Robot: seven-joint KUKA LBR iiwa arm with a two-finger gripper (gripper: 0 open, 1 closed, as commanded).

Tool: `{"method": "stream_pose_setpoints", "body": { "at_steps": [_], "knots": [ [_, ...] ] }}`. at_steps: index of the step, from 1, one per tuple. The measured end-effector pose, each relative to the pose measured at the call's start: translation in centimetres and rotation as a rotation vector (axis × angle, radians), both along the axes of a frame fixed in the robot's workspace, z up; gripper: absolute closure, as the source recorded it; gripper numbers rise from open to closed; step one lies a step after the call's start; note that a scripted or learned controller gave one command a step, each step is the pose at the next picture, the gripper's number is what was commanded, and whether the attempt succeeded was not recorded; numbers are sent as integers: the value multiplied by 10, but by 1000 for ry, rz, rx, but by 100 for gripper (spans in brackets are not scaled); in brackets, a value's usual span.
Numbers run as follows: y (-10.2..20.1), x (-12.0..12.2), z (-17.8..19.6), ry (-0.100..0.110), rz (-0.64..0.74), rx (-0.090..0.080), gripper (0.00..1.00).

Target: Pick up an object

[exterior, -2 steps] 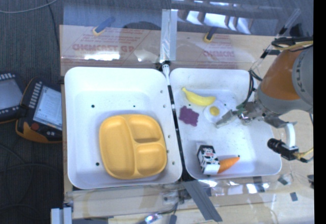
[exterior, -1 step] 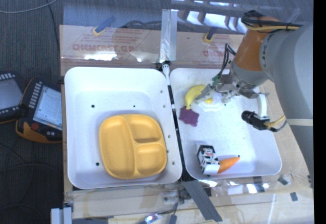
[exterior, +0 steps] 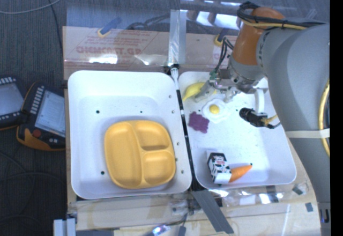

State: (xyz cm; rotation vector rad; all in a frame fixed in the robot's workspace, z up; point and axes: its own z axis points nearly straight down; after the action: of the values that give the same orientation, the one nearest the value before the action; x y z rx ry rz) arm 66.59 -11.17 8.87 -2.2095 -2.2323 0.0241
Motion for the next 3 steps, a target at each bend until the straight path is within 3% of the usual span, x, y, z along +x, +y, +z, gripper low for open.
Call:
{"method": "stream_pose_setpoints", "body": {
  "at_steps": [1, 2, 3],
  "knots": [
    [11, -29, 1, -20, 182, 5, 0],
    [12, -28, 12, -22, 183, 6, 100],
    [13, -28, 20, -21, 183, 7, 100]
  ]
}}
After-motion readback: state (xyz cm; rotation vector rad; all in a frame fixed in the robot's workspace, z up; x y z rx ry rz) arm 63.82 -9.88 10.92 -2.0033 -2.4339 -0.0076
